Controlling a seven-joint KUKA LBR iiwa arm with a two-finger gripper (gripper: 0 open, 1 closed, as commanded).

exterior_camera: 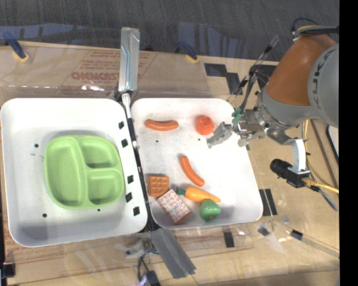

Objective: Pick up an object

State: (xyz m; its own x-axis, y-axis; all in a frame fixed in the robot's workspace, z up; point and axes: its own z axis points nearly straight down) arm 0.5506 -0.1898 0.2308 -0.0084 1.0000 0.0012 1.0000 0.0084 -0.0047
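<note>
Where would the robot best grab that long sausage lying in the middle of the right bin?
Probably across the middle of the sausage, coming straight down from above. It lies flat on the bin floor, long and thin, slanting from upper left to lower right, so the fingers should close across its narrow width. There is open floor on both sides there; its lower end sits closer to the carrot.

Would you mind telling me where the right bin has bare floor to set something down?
The right bin is bare along its right side, below the hand and right of the slanted sausage. A smaller patch lies between the waffle and the upper sausage. The near edge is crowded: waffle, box, carrot, green pepper.
</note>
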